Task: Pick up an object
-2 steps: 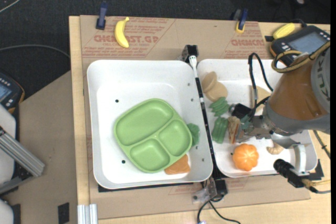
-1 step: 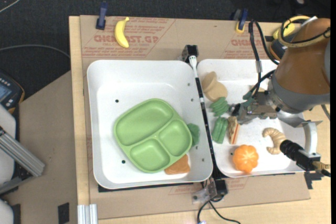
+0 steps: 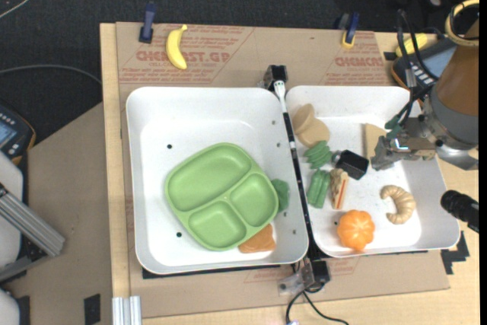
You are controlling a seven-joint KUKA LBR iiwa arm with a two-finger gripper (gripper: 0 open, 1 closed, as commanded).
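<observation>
The pincer hangs low over the right bin, near that bin's right side; I cannot tell how it is set, because it is small and dark in the camera view. Nothing shows inside it.

Many things crowd the right bin; a black block lies just left of the pincer; a tan wedge sits close above it; a tan cup leans near the wall between the bins; a green toy and a green pickle lie below the cup; a carrot stick lies right beside the pickle; an orange sits near the front edge; a croissant lies below the pincer, near the right rim.

The left bin holds a green tray with three parts; an orange slice peeks out under its front corner; there is open white floor behind the tray.

A banana lies on the worktop behind the left bin, well apart from everything else.
</observation>
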